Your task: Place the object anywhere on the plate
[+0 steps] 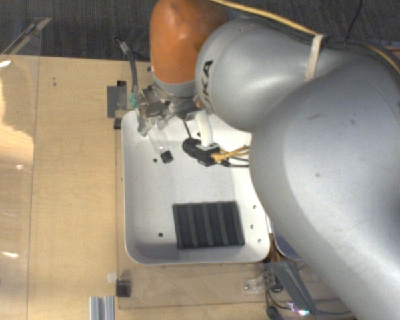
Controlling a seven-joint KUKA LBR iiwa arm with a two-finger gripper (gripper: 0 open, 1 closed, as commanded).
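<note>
A black ribbed rectangular object lies flat in the near half of the left white bin. My gripper hangs over the bin's far left part, below the orange band of the wrist. It is well apart from the ribbed object, which lies toward the view's bottom from it. A thin bluish rim, perhaps the plate's edge, peeks out under the arm at the bin's right corner; the rest of it is hidden.
The grey arm covers the right half of the view and hides the right bin. A black cable plug dangles beside the gripper. Wooden bench stretches to the left, with small clamps near the bin's front corner.
</note>
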